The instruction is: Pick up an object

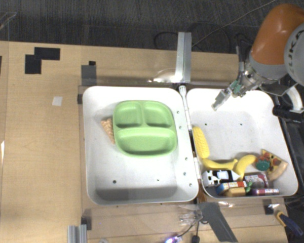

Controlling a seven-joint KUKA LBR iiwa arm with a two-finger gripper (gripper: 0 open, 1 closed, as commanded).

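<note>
The right bin (243,120) holds a pile of small toys along its near edge: a corn cob (200,141), a yellow banana (228,164), a pizza slice (272,165), a black-and-white item (217,176) and several small packets (248,185). My gripper (220,99) hangs over the far left part of the right bin, well back from the pile, with nothing seen between its fingers. The arm's orange band (276,32) sits above it at the upper right.
The left bin (96,176) carries a green divided plate (143,127), with a tan waffle-like piece (108,129) tucked under its left edge. A metal post (184,57) stands behind the divider between the bins. Cables run along the right.
</note>
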